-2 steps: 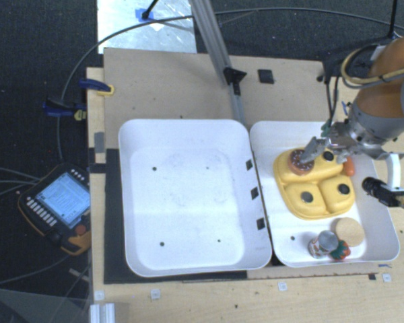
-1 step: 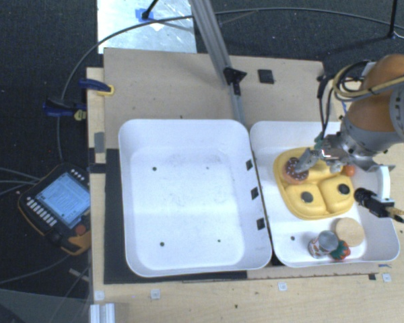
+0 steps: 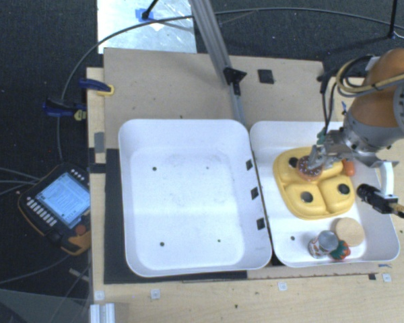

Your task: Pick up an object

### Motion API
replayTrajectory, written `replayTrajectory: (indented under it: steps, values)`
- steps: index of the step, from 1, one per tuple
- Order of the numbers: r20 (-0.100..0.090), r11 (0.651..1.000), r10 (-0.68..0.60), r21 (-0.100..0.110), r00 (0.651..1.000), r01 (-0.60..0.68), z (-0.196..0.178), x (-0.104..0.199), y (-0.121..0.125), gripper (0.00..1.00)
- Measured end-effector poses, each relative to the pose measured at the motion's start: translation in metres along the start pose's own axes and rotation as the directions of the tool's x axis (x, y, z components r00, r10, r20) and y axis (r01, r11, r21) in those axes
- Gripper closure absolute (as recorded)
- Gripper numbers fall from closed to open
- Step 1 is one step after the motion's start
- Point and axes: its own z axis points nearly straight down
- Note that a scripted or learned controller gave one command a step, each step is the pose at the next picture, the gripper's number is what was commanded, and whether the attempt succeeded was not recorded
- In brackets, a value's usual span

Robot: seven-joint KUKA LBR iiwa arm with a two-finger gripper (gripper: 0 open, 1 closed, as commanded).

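Two white bins (image 3: 188, 136) being borne side by side on a bench, gripper (image 3: 314, 161) being lowered onto a yellow moulded toy (image 3: 316, 192) in the right bin, finger spread being impossible to tell.

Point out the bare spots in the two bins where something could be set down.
The left bin is bare floor wall to wall. The right bin is crowded: yellow toy, gripper over it, small objects at the near wall. A bare strip runs between the toy and the divider.
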Motion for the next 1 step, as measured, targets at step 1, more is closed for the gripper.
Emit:
replayTrajectory:
  steps: [1]
  values:
    - [0.000, 1.000, -0.003, -0.002, 1.000, 0.003, -0.0472, 0.0077, 0.0042, 1.00]
